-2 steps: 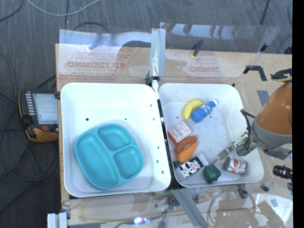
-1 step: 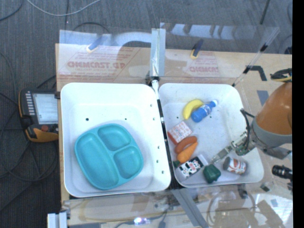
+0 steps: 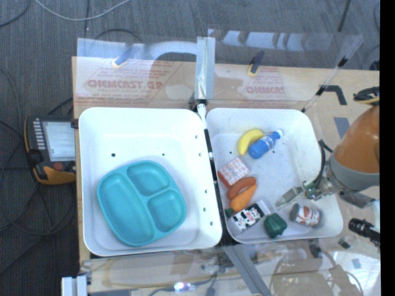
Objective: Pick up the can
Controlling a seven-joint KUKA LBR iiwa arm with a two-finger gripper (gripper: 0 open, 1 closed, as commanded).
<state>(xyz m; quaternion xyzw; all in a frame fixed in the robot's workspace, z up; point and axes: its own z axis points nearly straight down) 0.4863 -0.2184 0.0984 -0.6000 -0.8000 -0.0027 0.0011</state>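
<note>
While the left bin (image 3: 92,184) bears a teal divided plate (image 3: 142,201), the right bin (image 3: 308,128) holds the smaller things. The gripper (image 3: 296,194) reaches in from three o'clock; whether it is open or closed I cannot tell. The can (image 3: 305,214) lies at the bin's five o'clock, just under it, with the green object (image 3: 275,226) at the can's eight o'clock.

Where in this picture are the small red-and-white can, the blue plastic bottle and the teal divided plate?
small red-and-white can (image 3: 305,214), camera view, on its side wall.
blue plastic bottle (image 3: 263,145), camera view, on its body.
teal divided plate (image 3: 110,197), camera view, on its left rim.
</note>
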